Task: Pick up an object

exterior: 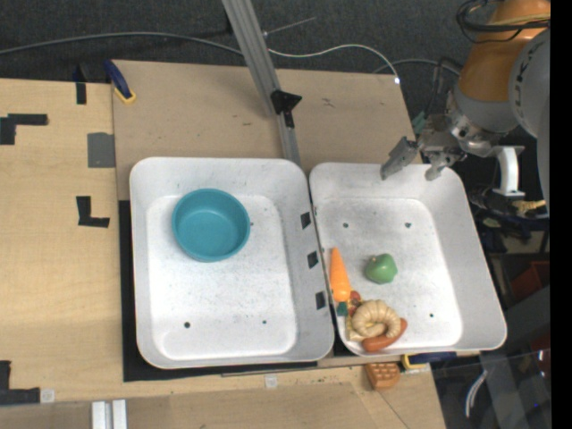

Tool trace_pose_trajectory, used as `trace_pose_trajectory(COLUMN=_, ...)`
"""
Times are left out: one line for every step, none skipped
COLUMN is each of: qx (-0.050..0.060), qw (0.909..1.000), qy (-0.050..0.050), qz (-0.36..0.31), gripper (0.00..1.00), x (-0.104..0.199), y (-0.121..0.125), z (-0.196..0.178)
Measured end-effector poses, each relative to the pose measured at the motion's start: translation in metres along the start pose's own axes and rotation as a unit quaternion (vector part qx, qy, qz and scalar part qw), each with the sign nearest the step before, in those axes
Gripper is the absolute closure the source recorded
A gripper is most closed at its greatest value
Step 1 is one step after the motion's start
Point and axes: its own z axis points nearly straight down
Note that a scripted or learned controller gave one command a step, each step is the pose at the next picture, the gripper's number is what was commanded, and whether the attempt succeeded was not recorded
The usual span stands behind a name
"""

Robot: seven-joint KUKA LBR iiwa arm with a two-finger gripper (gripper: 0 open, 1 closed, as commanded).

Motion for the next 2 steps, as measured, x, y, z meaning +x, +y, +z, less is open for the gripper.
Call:
trace_pose_trajectory(qx=0.0, qw=1.0, qy=0.0, qz=0.0, gripper=0.0, x=0.0, y=0.0, z=0.0)
trace_pose_trajectory(qx=0.002, qw=1.0, qy=0.0, qz=0.0, gripper=0.0, x=0.011, y=0.002, z=0.055)
